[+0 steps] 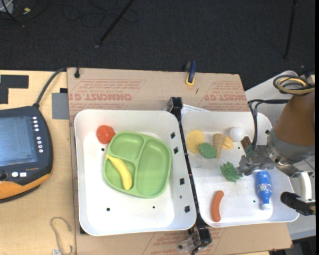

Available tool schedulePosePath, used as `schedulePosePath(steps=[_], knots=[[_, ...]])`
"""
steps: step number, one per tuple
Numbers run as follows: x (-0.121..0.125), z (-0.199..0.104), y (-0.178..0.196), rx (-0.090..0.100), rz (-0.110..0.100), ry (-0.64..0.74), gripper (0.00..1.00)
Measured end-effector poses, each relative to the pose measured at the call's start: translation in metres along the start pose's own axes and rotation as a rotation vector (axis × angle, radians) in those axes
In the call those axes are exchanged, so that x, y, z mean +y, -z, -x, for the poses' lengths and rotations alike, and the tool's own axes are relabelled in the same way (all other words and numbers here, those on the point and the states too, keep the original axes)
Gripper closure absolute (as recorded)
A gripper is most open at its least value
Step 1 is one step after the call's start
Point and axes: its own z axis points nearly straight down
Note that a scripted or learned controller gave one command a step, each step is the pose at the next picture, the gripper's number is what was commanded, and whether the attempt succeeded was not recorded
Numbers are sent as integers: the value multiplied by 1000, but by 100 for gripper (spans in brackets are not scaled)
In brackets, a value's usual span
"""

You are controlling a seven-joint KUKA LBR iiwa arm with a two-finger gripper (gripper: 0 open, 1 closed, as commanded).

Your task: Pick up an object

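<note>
The right bin (239,206) holds several toy foods: a yellow piece (195,138), a green leafy piece (207,151), a tan cone (218,142), a white ball (236,133), a dark green sprig (229,171), an orange-red sausage (217,205) and a blue-and-white bottle (263,189). My gripper (246,164) hangs low over this bin, just right of the dark green sprig and above-left of the bottle. The wrist hides its tips.
The left bin (90,206) carries a green divided plate (138,164) with a banana (120,172) in one section, and a red tomato (105,134) beside it. A teach pendant (16,150) lies at far left. The divider (183,163) runs between bins.
</note>
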Motion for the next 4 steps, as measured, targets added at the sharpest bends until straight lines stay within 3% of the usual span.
schedulePosePath(steps=[1, 2, 4], knots=[[-7, 8, 56, 0, 0, -2, 100], [-7, 9, 73, 1, -3, 0, 100], [48, -78, 86, 2, -4, 4, 100]])
